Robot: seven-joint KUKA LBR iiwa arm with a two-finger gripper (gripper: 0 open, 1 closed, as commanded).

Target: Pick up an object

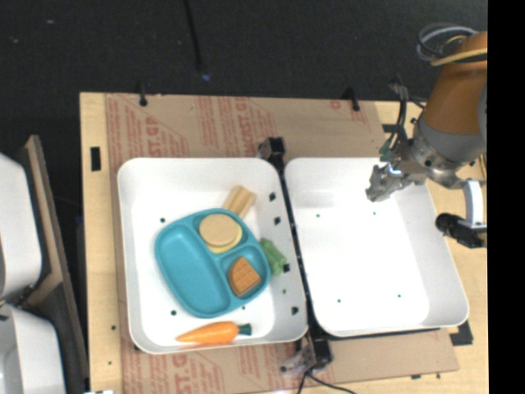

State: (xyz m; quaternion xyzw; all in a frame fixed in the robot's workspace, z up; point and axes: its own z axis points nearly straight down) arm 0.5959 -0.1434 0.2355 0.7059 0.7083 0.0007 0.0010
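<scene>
Two bins sit side by side on the desk (98,220). The left bin (135,245) holds a tray (184,265) at its centre, with a carrot (212,332) below it. A cracker (220,231) and a toast (244,277) lie in the tray. The hand (379,185) hangs over the right bin's (369,261) upper edge.

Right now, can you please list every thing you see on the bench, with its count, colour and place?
Bins: two, white, side by side on the bench.
Divided tray: one, blue, in the left bin's middle.
Round biscuit-like piece: one, tan, in the tray's upper compartment.
Toast-like piece: one, brown, in the tray's lower right compartment.
Carrot: one, orange with green end, near the left bin's front edge.
Wooden block: one, light tan, above the tray.
Green piece: one, right of the tray, too small to identify.
Arm: one, grey and orange, from the right.
Gripper: one, over the right bin's upper part.
</scene>
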